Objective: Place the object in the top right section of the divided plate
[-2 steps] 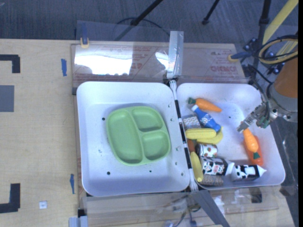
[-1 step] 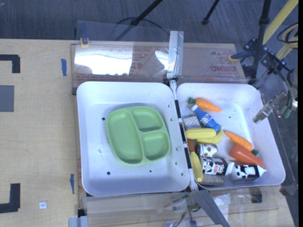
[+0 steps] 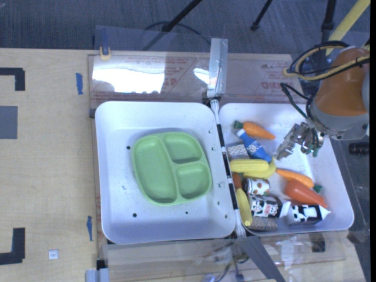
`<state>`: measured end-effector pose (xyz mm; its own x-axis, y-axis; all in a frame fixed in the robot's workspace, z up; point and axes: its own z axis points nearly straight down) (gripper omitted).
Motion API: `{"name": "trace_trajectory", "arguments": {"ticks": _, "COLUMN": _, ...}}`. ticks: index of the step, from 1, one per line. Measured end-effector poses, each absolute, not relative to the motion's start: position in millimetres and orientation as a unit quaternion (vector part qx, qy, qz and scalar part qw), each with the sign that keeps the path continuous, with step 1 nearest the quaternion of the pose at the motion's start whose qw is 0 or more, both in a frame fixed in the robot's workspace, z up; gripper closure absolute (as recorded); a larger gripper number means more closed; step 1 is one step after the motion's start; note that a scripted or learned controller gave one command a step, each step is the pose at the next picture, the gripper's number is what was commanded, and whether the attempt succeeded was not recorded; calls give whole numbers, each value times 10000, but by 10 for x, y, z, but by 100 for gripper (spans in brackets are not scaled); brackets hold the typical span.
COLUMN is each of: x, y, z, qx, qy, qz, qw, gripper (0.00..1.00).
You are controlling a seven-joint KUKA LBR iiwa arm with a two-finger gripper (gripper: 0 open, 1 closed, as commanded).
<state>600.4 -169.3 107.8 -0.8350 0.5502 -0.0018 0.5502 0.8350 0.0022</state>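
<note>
A green divided plate (image 3: 170, 168) lies in the left bin (image 3: 117, 128), with one large section on its left and two smaller ones on its right; its top right section (image 3: 183, 147) holds nothing. My gripper (image 3: 298, 141) hangs over the right bin (image 3: 338, 175), above a bare patch of floor between the upper carrot (image 3: 258, 130) and the lower carrots. Nothing shows between its fingers. Toy food crowds the bin's left and lower parts.
The right bin holds a blue bottle (image 3: 256, 148), a corn cob (image 3: 252, 168), two more carrots (image 3: 302, 191), a banana (image 3: 242, 206), a small can (image 3: 257, 186) and black-and-white cartons (image 3: 305, 214). A metal divider (image 3: 217, 69) stands behind the bins.
</note>
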Motion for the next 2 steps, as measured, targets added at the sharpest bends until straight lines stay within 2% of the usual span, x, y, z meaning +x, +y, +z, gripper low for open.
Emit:
{"name": "trace_trajectory", "arguments": {"ticks": 1, "x": 5578, "y": -1500, "z": 938, "qx": 2398, "qy": 9708, "qz": 6, "qw": 8, "gripper": 100}}
{"name": "trace_trajectory", "arguments": {"ticks": 2, "x": 5324, "y": -331, "z": 1851, "qx": 2332, "qy": 9724, "qz": 8, "qw": 23, "gripper": 100}}
